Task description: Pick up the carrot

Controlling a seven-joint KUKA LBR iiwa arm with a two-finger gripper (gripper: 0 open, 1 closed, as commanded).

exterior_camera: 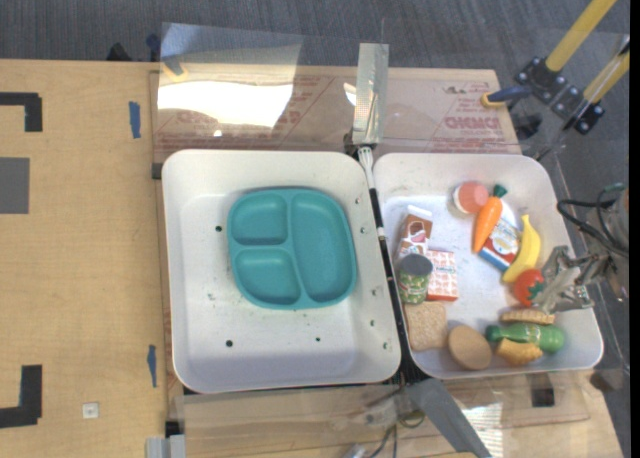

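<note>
2 white bins sit side by side on the worktop [70,246], and the carrot [487,218] lies untouched in the right bin [440,171], toward the upper right of the frame, between a round pink piece [468,197] and a banana [525,249]. Nothing of the task looks done yet. The pincer [560,286] hangs low at the bin's right edge, near a tomato [526,286]; how wide it stands I cannot tell.

Teal divided plate [292,247] in the left bin [190,276], banana [524,250], tomato [526,287], can [414,277], bread slice [427,325] in the right bin [420,178]
</note>
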